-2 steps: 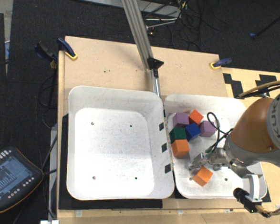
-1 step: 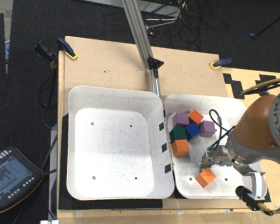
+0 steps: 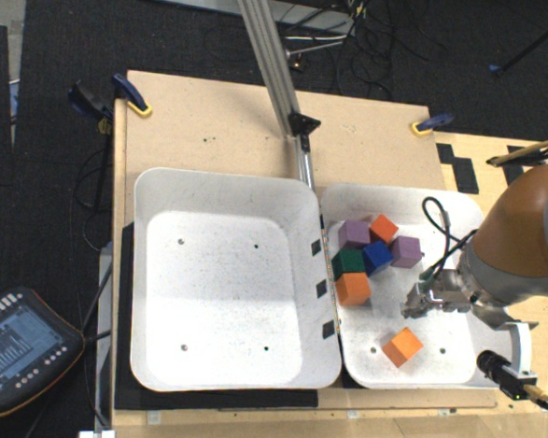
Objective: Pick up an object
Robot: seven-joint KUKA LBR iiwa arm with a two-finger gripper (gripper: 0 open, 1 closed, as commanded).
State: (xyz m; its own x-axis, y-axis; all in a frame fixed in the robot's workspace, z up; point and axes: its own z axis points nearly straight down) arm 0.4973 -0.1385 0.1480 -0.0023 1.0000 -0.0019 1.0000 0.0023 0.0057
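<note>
In the right bin (image 3: 451,366) lies a cluster of blocks: two purple blocks (image 3: 354,232) (image 3: 406,251), an orange-red block (image 3: 383,228), a blue block (image 3: 377,256), a green block (image 3: 349,262) and an orange block (image 3: 352,288). A lone orange block (image 3: 402,347) lies nearer the front of that bin. My gripper (image 3: 418,303) hangs low over the right bin, to the right of the cluster and just above the lone orange block. Nothing shows between its fingers.
The left bin (image 3: 150,252) stands beside the right one on the wooden bench. A slanted metal pole (image 3: 271,59) reaches down to the bins' shared back edge. A teach pendant (image 3: 12,350) lies off the bench at the front left.
</note>
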